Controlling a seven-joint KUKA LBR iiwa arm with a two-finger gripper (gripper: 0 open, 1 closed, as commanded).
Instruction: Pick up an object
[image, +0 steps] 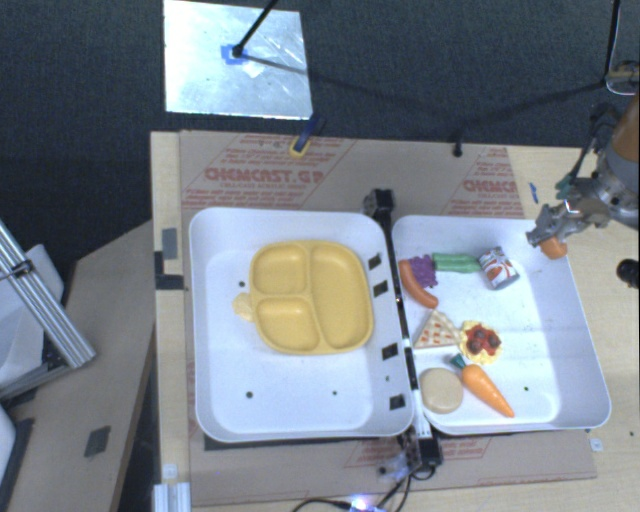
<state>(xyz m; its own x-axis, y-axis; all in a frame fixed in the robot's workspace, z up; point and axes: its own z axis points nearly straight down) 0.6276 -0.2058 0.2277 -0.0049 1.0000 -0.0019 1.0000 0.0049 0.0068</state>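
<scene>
Gripper (550, 236): seen above the right bin's (580, 300) far right rim; a small orange thing (553, 247) is gripped between its fingers.
Left bin (215, 300): a yellow divided plate (305, 297) is held.

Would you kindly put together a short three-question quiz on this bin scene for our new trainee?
1. True or false: the yellow divided plate lies in the left bin.
2. Which item lies nearest the front rim of the right bin? A) green piece B) small can C) carrot
3. Fill in: the gripper hangs over the right bin's ____ right corner.

Key: 1 true. 2 C. 3 far.
</scene>
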